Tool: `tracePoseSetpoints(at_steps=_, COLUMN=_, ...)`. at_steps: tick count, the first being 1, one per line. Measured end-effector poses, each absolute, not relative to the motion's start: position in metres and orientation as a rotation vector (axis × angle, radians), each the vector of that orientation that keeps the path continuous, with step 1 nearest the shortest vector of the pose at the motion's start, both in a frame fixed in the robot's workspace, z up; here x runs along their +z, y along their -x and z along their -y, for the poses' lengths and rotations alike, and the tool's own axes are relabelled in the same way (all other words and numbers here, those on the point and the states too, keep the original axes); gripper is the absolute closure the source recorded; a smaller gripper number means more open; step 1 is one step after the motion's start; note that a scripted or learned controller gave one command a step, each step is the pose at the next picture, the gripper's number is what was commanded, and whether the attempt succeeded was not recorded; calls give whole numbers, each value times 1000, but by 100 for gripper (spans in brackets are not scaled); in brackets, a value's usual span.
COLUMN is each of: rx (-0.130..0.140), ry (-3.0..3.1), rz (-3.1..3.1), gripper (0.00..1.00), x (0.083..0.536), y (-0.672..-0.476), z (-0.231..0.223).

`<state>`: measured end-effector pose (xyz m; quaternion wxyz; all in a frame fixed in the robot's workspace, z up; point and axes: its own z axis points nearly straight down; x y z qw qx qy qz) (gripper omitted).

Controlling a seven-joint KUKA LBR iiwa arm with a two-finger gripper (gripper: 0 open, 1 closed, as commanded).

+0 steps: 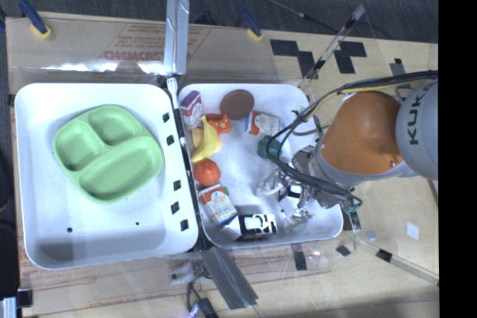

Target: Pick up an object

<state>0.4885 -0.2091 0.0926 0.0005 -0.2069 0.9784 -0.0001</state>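
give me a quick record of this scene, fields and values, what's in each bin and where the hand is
left bin: green divided plate
right bin: banana, orange-red ball, brown round disc, small cartons and pouches, black and white item by the near wall
hand: low over the right side of the right bin
hand state: cannot tell
arm: reaches in from the right, orange band above the wrist

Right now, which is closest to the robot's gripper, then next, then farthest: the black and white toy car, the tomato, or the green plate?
1. Toy car: just left of the gripper, right bin's near edge.
2. Tomato: farther left, by the divider.
3. Green plate: farthest, in the left bin.
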Motion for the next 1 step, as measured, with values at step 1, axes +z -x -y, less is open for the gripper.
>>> tracePoseSetpoints(at_steps=1, rx=-2, ry=660, rz=-3065, gripper=100, x=104, y=-492, z=207)
